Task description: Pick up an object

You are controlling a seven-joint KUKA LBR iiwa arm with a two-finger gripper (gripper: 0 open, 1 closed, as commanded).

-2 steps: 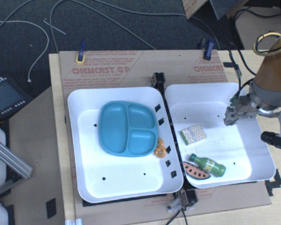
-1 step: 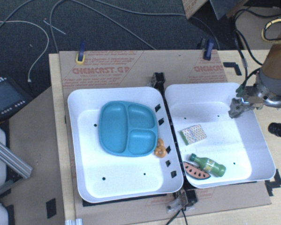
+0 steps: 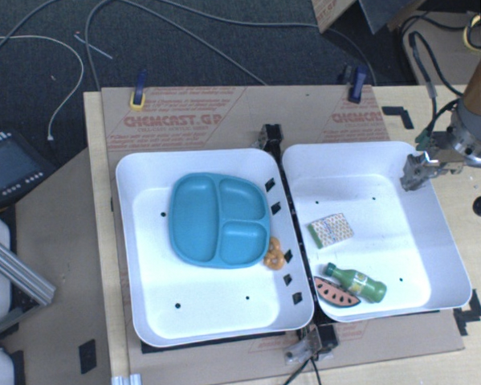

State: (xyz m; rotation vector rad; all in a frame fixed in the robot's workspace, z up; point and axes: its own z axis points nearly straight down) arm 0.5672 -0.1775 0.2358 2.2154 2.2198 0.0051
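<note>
The surface [image 3: 180, 118] is a brown board printed with red lettering, clamped at its far edge by a blue clamp [image 3: 139, 90] on the left and another blue clamp [image 3: 355, 83] on the right. On it sit two shallow white bins side by side: the left bin [image 3: 150, 309] and the right bin [image 3: 436, 250], joined along their shared wall by a row of small black clips. A blue divided plate [image 3: 219, 219] with three compartments lies flat in the left bin, and a small orange-brown object [image 3: 273, 255] rests just beside its near right corner, touching the rim. In the right bin, a green bottle [image 3: 356, 281] lies on its side near the front wall, touching a watermelon-slice toy [image 3: 336, 293]; a small patterned packet [image 3: 331, 229] lies apart from them toward the middle. The gripper [image 3: 414, 172] hangs over the right bin's far right corner, well apart from every object, with nothing between its fingers; how wide they stand I cannot tell.
</note>
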